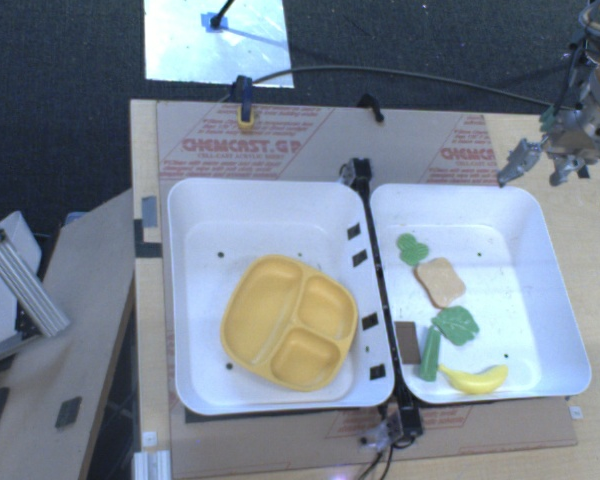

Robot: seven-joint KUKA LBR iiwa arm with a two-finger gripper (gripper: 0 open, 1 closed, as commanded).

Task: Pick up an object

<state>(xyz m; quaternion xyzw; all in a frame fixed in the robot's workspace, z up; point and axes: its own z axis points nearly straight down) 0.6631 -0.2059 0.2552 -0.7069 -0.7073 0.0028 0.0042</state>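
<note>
The gripper [540,166] is hovering with fingers spread and holding nothing above the right bin's [540,230] far right corner, while the toy bread slice [441,282] is lying well apart, mid-bin.

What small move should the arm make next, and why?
Probably swing the gripper inward and down over the right bin. It hangs open above the bin's far right corner, holding nothing, while the toast, leaf and banana lie nearer the bin's left side.
</note>
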